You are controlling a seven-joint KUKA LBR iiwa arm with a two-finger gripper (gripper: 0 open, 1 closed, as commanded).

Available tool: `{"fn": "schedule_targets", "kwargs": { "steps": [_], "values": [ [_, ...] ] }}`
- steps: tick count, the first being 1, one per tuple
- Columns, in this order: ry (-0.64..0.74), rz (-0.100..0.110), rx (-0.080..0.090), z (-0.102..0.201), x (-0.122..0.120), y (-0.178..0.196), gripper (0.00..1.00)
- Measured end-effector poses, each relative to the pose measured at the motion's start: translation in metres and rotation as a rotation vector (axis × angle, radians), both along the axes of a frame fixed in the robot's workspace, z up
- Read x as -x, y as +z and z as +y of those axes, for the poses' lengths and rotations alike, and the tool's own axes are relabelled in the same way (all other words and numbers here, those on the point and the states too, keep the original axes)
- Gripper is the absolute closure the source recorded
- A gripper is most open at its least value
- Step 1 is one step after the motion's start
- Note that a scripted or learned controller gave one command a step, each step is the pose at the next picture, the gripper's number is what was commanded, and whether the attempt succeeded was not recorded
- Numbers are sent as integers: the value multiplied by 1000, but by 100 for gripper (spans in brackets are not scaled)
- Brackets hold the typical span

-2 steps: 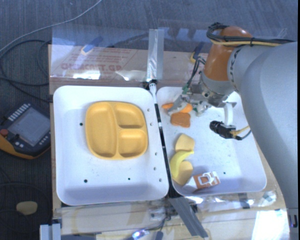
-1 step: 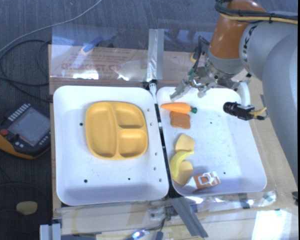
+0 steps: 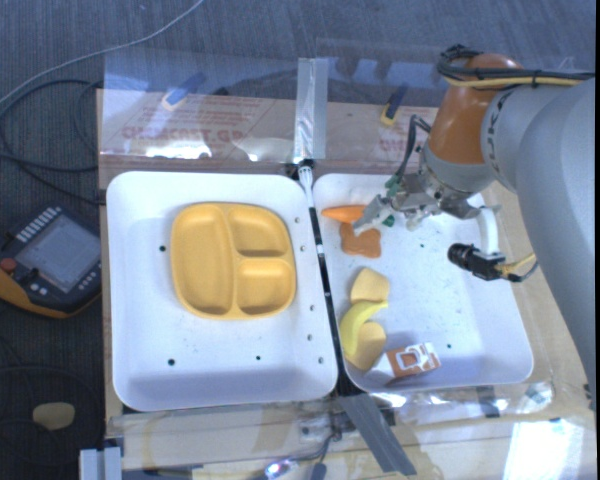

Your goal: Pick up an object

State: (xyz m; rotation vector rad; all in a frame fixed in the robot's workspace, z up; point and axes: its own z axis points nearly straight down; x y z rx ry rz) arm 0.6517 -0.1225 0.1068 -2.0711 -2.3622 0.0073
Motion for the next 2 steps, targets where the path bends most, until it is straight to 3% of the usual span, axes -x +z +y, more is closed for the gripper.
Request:
{"fn": "schedule_targets", "kwargs": {
  "steps": [1,2],
  "values": [
    [91,-19,4,17,4,-13,0],
    [232,-13,1,5,38,-17,0]
  ]
}}
